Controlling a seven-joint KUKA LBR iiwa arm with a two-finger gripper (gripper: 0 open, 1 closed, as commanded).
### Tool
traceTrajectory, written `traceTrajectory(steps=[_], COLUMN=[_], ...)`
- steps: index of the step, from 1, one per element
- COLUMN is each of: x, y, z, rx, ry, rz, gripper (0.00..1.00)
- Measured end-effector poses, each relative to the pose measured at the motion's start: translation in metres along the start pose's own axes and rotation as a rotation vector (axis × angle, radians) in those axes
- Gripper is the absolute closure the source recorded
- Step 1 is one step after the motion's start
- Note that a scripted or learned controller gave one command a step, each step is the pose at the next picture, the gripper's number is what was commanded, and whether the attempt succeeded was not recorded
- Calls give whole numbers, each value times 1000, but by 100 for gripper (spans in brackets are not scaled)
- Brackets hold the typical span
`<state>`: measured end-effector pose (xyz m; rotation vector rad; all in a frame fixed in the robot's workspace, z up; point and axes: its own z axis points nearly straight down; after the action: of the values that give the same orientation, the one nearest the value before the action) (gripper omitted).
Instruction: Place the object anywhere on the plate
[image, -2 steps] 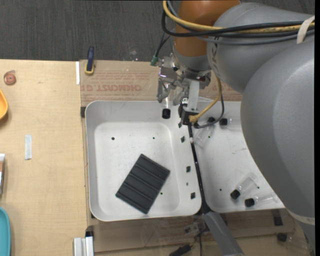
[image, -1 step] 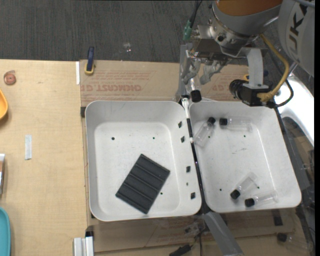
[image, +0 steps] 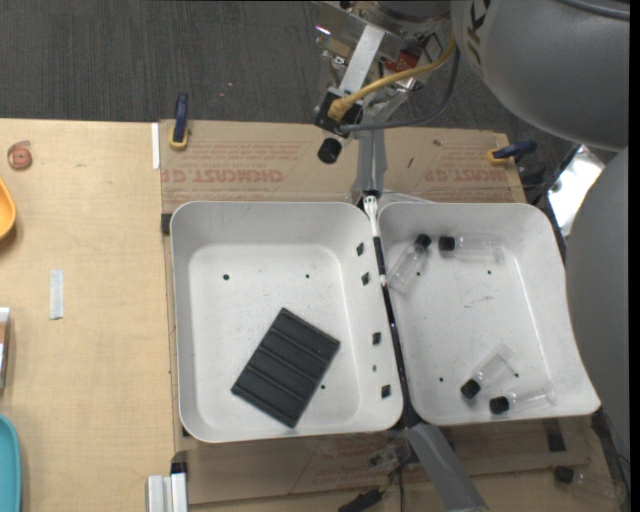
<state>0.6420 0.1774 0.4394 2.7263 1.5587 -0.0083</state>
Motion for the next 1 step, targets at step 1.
traceTrajectory(steps=[1], x=[49], y=[-17], z=[0], rx=[0], ry=[0], rz=[106], gripper=[100])
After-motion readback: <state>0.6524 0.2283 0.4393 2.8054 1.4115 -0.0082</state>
